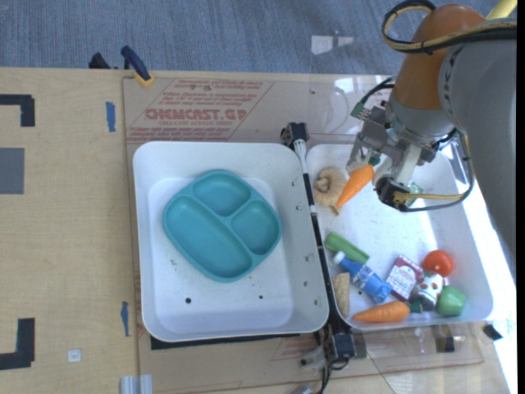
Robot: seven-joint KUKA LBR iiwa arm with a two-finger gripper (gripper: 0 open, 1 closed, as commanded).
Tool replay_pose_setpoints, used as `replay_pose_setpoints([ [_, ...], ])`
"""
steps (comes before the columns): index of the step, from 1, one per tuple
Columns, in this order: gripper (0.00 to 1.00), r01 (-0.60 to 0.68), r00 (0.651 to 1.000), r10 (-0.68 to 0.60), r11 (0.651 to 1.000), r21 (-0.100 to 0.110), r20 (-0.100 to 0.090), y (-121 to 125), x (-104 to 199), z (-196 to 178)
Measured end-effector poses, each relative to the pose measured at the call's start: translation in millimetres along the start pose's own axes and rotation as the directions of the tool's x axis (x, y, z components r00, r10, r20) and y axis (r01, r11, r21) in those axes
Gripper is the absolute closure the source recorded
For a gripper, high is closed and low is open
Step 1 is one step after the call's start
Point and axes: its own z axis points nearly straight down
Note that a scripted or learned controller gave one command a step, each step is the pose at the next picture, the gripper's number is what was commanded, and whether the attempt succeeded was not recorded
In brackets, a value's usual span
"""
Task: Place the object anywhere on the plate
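A teal divided plate (221, 224) lies in the left white bin (164, 302). Over the upper left of the right bin (467, 220), my gripper (367, 167) is shut on the thick end of an orange toy carrot (353, 187). The carrot hangs slanting down to the left, with its tip near the bin's left wall. It is well to the right of the plate, across the divider between the two bins.
A beige lump (327, 184) lies just left of the carrot's tip. Lower in the right bin are a green cylinder (345, 245), a blue item (371, 283), a second carrot (381, 311), a red packet (404, 277), a red tomato (439, 262) and a green piece (451, 302).
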Motion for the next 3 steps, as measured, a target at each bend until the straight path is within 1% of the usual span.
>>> replay_pose_setpoints([
  [1, 1.00, 0.065, 0.998, -0.065, 0.998, 0.003, -0.005, -83.6, 33.6, 1.0],
  [2, 1.00, 0.327, 0.945, -0.327, 0.945, -0.006, -0.004, -132.8, 114.9, -17.4],
  [3, 0.00, 0.324, 0.946, -0.324, 0.946, -0.006, -0.001, -131.5, 112.7, -17.0],
])
